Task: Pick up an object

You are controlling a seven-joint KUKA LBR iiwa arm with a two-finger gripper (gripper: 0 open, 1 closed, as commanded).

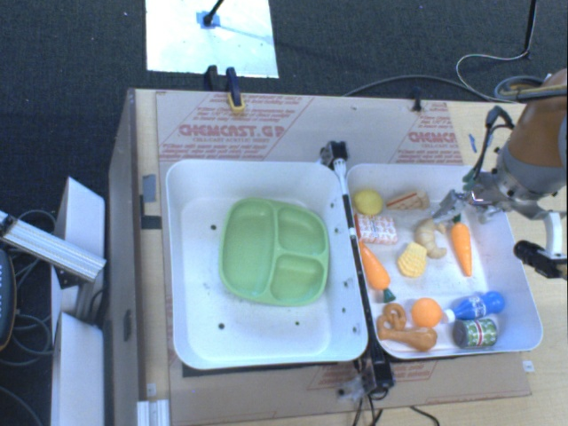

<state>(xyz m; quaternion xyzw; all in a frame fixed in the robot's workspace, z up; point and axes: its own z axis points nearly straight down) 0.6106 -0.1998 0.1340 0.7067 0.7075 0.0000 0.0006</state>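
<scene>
Green can [475,332] and blue bottle [477,306] nearest, carrot [461,248] just below the pincer [451,206], its grip state unclear.

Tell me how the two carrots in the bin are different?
The orange toy carrot near the hand lies close to the right bin's far right side, almost straight up and down in the picture; the orange toy carrot by the divider lies at the bin's left edge, slanted. The right one looks a bit bigger and paler. Both are orange, pointed, and lie flat in the same white bin.
</scene>
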